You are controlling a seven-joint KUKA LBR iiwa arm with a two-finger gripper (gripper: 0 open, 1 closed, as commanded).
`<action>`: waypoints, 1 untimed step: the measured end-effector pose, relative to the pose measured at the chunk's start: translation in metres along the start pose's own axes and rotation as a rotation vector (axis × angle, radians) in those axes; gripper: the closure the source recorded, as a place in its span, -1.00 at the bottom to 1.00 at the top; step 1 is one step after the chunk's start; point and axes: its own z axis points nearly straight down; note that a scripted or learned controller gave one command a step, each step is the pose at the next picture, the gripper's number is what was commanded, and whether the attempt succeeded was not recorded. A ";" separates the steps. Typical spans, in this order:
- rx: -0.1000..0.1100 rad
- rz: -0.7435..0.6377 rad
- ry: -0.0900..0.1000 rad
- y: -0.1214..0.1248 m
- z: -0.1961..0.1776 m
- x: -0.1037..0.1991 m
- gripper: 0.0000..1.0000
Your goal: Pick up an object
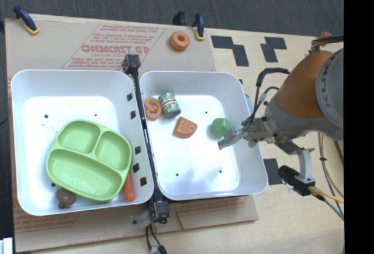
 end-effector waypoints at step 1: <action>0.004 -0.001 0.001 -0.007 0.077 0.001 -1.00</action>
